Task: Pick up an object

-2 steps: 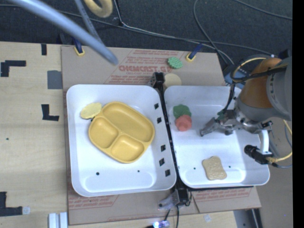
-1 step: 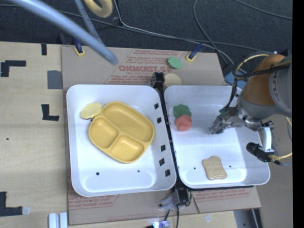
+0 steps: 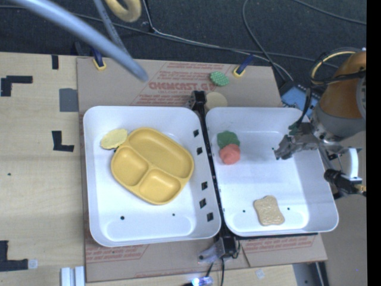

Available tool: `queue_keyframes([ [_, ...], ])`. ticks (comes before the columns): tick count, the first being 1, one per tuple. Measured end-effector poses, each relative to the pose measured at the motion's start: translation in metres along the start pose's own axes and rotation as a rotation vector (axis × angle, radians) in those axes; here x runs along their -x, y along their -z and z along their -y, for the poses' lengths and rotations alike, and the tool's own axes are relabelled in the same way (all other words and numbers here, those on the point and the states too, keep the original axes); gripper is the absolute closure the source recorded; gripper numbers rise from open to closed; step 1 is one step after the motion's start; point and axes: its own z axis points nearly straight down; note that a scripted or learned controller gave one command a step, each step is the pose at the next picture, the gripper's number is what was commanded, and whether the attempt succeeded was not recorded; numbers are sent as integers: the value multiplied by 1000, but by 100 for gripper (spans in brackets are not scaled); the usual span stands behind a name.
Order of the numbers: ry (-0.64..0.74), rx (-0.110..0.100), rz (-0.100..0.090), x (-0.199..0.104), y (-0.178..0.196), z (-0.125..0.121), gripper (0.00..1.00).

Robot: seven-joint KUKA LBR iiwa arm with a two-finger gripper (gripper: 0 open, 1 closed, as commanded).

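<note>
In the camera view, 2 white bins are seen side by side. In the left bin (image 3: 101, 219) a yellow tray (image 3: 152, 164) with 3 parts is laid, and a small yellow piece (image 3: 113, 138) touches its upper left edge. In the right bin (image 3: 309, 213) a green and pink toy (image 3: 228, 147) is placed near the top left, and a tan toast piece (image 3: 268, 211) near the bottom. The gripper (image 3: 284, 149) is held low over the right bin, apart from both toys. Nothing is seen between its fingers; open or closed cannot be told.

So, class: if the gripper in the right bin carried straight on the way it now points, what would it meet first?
The gripper points left across the right bin. First in that line would probably be the red piece under the green piece, though height is unclear from above.
</note>
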Motion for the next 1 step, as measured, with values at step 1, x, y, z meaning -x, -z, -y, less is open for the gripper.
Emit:
queue_keyframes([
  [1, 1, -1, 0, -2, 47, 7, 100],
])
